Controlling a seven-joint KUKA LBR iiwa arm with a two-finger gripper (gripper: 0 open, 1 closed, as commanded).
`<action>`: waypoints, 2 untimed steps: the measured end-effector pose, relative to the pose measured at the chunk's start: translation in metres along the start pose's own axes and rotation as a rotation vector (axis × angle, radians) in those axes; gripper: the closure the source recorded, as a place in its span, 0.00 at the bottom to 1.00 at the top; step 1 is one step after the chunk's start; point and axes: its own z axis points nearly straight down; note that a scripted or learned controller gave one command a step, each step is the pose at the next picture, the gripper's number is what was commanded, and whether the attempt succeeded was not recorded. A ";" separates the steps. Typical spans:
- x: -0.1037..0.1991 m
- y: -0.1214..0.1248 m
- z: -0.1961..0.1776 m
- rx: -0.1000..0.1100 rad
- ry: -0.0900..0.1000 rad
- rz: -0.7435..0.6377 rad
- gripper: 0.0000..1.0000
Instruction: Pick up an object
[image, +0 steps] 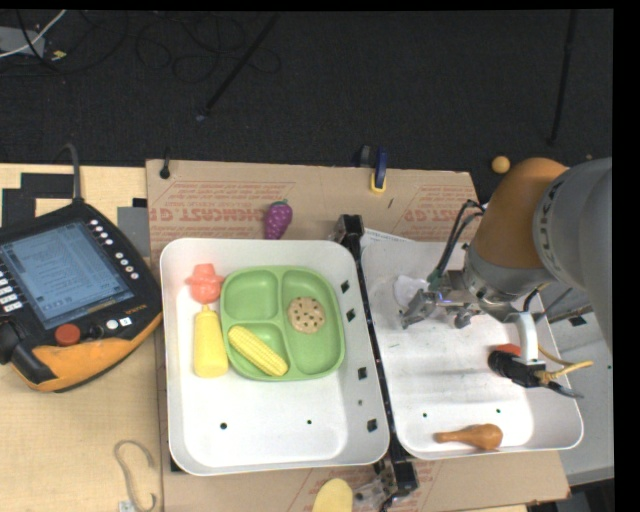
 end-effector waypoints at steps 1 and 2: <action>0.000 0.000 0.010 -0.002 -0.001 0.005 0.00; -0.002 -0.001 -0.001 -0.002 -0.001 0.010 1.00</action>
